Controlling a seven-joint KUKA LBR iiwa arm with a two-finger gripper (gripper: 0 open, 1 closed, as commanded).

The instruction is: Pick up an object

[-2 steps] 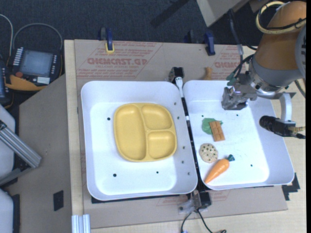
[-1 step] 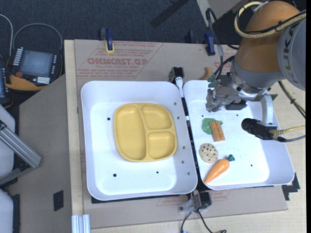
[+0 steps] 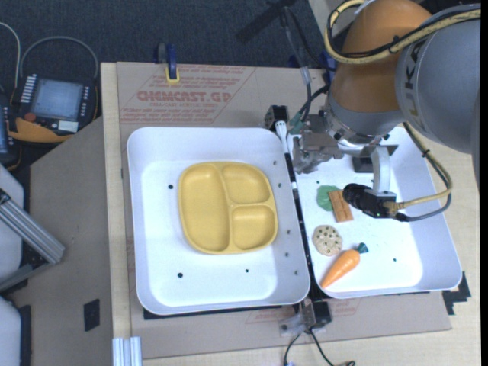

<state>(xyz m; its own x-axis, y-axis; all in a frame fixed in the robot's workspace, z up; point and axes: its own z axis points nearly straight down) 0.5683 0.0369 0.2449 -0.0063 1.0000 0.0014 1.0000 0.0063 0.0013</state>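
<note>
Carrot (image 3: 340, 267) lies well below gripper (image 3: 311, 155), apart.

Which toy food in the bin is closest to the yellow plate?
The round cookie. It lies nearest the bin's left wall; the carrot sits lower right.

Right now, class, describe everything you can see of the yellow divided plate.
The yellow divided plate looks like matte plastic, a rounded square with raised ridges splitting it into three compartments: one long one on the view's left, two smaller ones on the right. All three hold nothing. It lies flat, turned slightly, near the middle of the left white bin, touching only the bin floor.
</note>
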